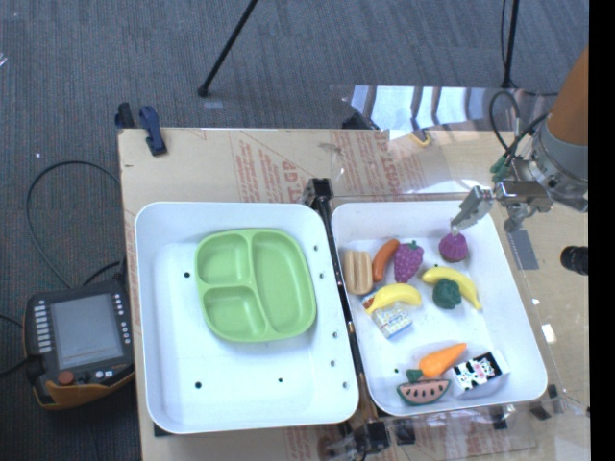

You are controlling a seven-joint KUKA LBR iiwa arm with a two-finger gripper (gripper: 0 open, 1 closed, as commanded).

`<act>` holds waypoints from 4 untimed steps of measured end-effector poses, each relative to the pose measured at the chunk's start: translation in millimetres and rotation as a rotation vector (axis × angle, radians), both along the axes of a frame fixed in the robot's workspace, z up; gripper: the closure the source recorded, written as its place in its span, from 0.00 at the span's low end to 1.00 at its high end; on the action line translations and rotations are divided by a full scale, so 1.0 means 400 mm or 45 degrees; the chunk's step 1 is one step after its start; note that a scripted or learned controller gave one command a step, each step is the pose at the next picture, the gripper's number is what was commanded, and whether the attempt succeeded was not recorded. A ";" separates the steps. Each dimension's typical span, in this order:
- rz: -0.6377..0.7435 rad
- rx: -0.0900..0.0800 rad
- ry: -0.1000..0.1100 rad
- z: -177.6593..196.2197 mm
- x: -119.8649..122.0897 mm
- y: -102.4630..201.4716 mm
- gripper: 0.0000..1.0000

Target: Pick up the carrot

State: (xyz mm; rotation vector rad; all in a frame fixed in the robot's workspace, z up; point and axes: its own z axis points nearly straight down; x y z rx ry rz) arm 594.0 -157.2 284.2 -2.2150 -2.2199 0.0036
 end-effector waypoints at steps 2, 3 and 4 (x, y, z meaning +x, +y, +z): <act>0.094 0.003 -0.001 -0.499 -0.256 -0.001 0.00; 0.170 0.005 0.004 -0.500 -0.300 0.050 0.00; 0.157 0.008 0.006 -0.483 -0.298 0.048 1.00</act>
